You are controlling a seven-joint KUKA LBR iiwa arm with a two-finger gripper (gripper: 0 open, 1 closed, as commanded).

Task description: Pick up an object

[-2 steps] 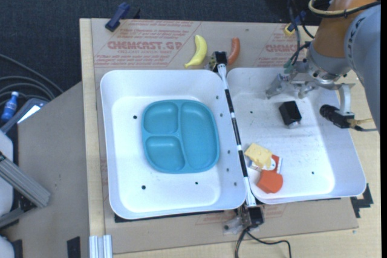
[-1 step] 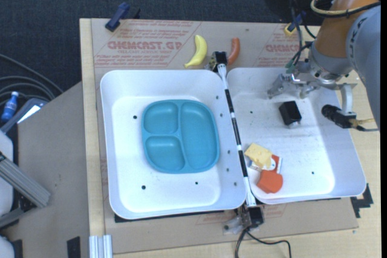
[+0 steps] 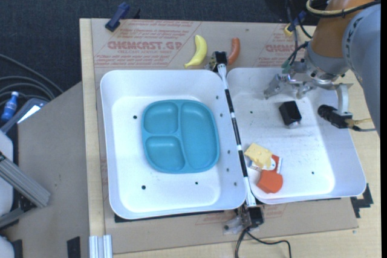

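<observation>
Two white bins are seen side by side on a brown bench (image 3: 145, 33) printed with red lettering. The left bin (image 3: 124, 184) fills the centre-left of the frame, and a blue divided plate (image 3: 180, 135) is laid flat in its middle. The right bin (image 3: 329, 157) takes up the centre-right.

The arm (image 3: 354, 27) enters from the upper right, its orange band seen near the top edge. The gripper (image 3: 286, 91) is held over the upper part of the right bin, close to the rim farthest up the frame. Its two fingers (image 3: 269, 91) are seen spread apart, and nothing is gripped between them.

No object is lifted. A black block (image 3: 290, 113) is found on the floor of the right bin just below the gripper in the frame, apart from the fingertips. Toward the lower left corner of the same bin, a yellow wedge (image 3: 259, 155) is set against an orange-red piece (image 3: 271, 181), the two touching, both close to the wall shared with the left bin.

On the bench above the bins, near the top centre, a yellow banana (image 3: 196, 51) and an orange sausage-shaped thing (image 3: 233, 50) are placed near each other. A dark blue thing (image 3: 117, 17) is seen at the bench's upper left corner.
</observation>
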